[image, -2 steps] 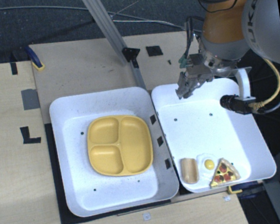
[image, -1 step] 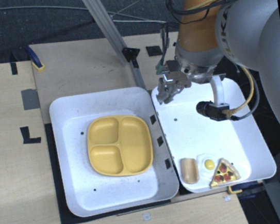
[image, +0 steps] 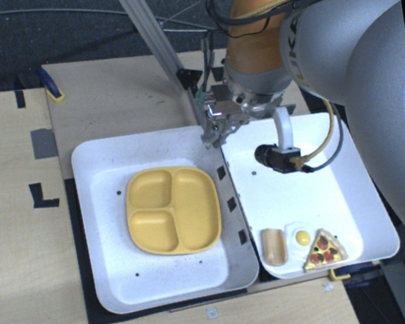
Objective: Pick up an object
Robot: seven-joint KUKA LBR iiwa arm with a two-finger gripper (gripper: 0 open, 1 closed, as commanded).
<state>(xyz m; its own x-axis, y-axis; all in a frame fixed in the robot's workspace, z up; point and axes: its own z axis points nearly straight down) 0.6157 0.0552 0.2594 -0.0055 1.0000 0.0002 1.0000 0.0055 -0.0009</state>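
We're looking down on two white bins side by side, and the arm [image: 336, 47] reaches in from the right, its orange band sitting high over the far end of the right bin [image: 342, 189]. The gripper [image: 216, 129] hangs at the far inner corner, right above the wall where the two bins meet. We cannot tell how it stands from here, and we see nothing held under it.

In the left bin [image: 104, 210] we have a yellow divided plate [image: 172, 209] lying flat near the middle, three compartments facing up. Over in the right bin, three small things line the near edge: a tan bread-like piece [image: 274, 246], just beside it a fried egg toy [image: 301, 238], and next to that a pizza slice toy [image: 325, 249] at the near corner. All three lie well apart from the gripper. A black fitting with a cable [image: 281, 157] hangs over the right bin's far half.
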